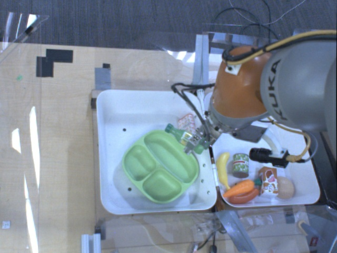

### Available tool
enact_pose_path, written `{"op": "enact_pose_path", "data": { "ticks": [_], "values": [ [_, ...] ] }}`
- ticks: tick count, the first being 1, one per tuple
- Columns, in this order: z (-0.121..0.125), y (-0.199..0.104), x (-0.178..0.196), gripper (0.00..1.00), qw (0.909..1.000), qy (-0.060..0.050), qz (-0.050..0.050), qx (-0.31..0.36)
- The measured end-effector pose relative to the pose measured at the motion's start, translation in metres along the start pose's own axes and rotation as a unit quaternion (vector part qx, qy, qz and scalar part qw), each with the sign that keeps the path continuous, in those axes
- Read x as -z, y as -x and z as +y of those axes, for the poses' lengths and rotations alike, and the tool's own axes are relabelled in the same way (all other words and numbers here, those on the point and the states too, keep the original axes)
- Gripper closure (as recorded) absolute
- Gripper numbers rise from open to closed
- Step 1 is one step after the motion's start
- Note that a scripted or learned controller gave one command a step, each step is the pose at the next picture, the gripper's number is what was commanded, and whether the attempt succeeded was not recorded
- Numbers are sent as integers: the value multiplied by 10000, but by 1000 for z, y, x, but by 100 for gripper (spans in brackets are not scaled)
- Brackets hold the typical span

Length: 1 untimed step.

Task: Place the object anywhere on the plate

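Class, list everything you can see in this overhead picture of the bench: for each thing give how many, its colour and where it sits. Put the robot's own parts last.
Bins: 2, white, side by side on the bench.
Plate: 1, green, three compartments, in the left bin.
Bottle: 1, green, at the plate's upper right edge, at the gripper tip.
Banana: 1, yellow, right bin, left side.
Can: 1, dark green, right bin, beside the banana.
Carrot: 1, orange, right bin, front.
Carton: 1, red and white, right bin.
Egg: 1, tan, right of the carton.
Arm: 1, grey with an orange band, reaching from the right.
Gripper: 1, over the plate's upper right edge.
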<state>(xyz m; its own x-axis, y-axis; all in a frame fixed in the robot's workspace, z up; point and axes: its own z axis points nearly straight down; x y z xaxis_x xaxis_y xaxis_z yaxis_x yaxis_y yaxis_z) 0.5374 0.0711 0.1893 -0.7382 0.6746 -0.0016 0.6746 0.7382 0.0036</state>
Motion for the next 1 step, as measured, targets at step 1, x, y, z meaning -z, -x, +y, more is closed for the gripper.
{"op": "enact_pose_path", "data": {
  "ticks": [1],
  "values": [
    [0,0,0,0,10000,2,-1,-8]
  ]
}}
